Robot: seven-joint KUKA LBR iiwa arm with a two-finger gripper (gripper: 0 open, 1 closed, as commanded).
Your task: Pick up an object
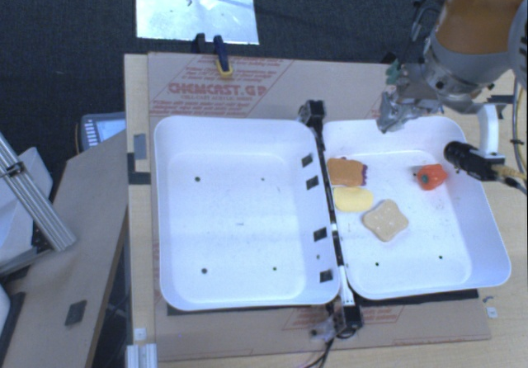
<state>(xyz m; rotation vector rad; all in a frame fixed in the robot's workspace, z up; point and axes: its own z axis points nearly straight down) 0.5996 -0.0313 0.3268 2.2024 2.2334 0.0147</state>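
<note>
gripper (396,115) hovers at the right bin's (487,263) far rim, grasping nothing; jaw gap unclear
orange piece (346,171), yellow piece (353,199), tan biscuit (385,220), red piece (430,176) lie inside

On the brown board (247,86) under the bins, just beyond the far edge of the left bin (235,209), a line of red capital letters reads "CHEMCAST GP", though the last letters are faint and may be otherwise. Red diagonal lines frame it. At the board's near edge, below the bins, more red print (301,318) shows, too small and cut off to read. No other text can be made out.
</note>
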